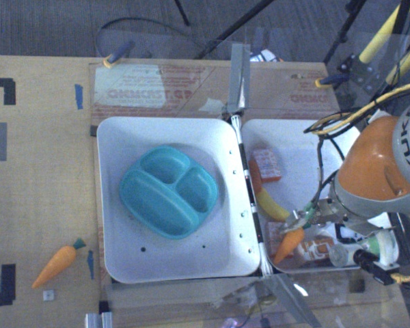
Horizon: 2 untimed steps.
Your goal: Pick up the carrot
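Two carrots are in play: one carrot (pixel 289 244) lies tilted in the near-left corner of the right bin (pixel 297 139), just beside a banana (pixel 272 207) and a printed packet (pixel 318 247), while a second toy carrot (pixel 54 266) rests on the bench (pixel 34 183) well apart, off the near-left corner of the left bin (pixel 109 142). A red-and-white carton (pixel 266 165) sits farther back in the right bin; a teal divided plate (pixel 169 191) occupies the left one. The pincer (pixel 309 216) hangs low over the right bin, close above the carrot's upper end; whether it is open or has hold of anything cannot be told from this angle. A clean pick would likely mean closing across the carrot's thick middle, clear of the banana and bin wall. The arm (pixel 372 166) reaches in from the right, its wrist bent downward over the bin.
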Each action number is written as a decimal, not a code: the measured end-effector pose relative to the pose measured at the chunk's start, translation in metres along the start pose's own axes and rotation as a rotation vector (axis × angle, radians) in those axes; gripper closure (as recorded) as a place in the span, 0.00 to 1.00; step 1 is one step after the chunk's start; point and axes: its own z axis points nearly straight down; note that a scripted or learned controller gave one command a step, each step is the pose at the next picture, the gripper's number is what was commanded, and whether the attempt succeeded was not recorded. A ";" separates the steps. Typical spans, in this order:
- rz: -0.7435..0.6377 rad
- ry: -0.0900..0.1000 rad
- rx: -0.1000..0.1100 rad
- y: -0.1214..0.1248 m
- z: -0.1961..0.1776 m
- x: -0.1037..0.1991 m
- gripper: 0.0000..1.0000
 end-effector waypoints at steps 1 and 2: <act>0.002 0.004 0.001 0.000 -0.009 0.001 1.00; 0.184 0.000 0.005 0.010 -0.126 0.038 1.00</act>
